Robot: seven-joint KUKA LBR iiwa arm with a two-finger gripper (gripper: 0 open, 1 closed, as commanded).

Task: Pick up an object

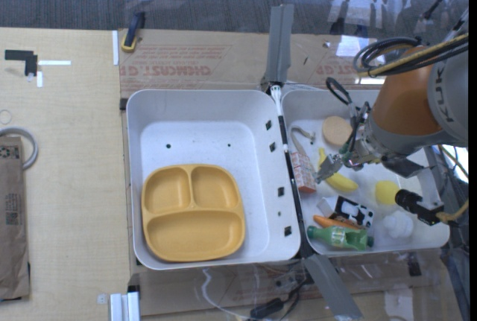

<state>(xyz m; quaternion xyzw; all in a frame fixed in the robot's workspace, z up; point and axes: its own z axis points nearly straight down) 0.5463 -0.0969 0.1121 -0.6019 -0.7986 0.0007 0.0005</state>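
1. Objects lie in the right bin (440, 241). The left bin (149, 107) holds a yellow plate (194, 212) with three parts, near its front left corner.
2. A red and white packet (302, 167) lies by the right bin's left wall.
3. A green bottle (340, 238) lies on its side along the front edge, with an orange carrot (326, 222) just behind it.
4. A yellow banana (340, 181) sits in the middle. The gripper (332, 167) hangs right over it. I cannot tell if the claw is apart or together.
5. A yellow ball (386, 192) and a white ball (397, 225) sit near the right wall.
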